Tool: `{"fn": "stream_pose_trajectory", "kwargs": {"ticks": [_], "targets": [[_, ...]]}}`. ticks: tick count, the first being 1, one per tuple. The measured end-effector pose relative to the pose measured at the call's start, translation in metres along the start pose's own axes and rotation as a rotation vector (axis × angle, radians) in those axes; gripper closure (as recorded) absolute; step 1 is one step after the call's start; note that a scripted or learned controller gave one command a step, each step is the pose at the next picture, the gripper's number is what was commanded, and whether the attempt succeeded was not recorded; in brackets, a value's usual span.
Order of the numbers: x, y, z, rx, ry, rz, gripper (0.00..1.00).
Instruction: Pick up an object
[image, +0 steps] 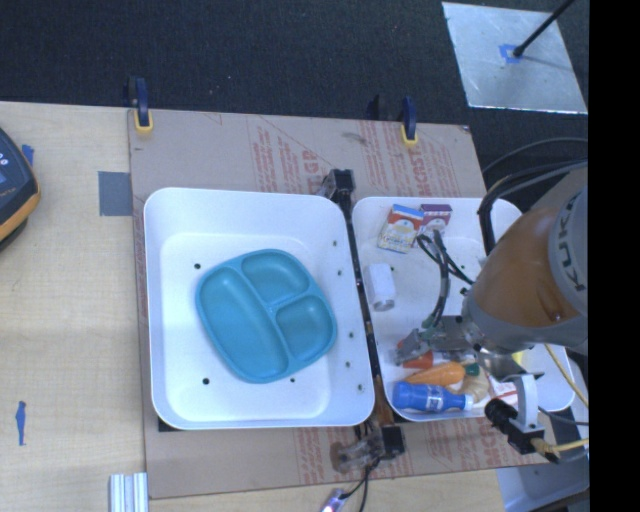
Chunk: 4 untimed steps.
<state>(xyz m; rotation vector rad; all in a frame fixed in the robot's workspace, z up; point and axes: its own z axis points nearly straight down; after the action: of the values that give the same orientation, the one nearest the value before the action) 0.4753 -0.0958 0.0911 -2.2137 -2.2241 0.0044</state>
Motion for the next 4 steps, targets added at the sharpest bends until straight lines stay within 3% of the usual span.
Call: {"fn": "stream_pose_trajectory", "kwargs": {"ticks": [1, 2, 3, 4], "targets": [[-0.028, 0.075, -0.001, -0.003, -0.001, 0.001, 0.0], [-0.007, 0.143, -0.002, -0.006, -0.004, 0.001, 0.0], [-0.003, 0.181, -0.003, -0.006, -0.008, 0.002, 0.0], [-0.026, 0.181, -0.127, -0.005, -0.001, 0.0, 0.0]]}}
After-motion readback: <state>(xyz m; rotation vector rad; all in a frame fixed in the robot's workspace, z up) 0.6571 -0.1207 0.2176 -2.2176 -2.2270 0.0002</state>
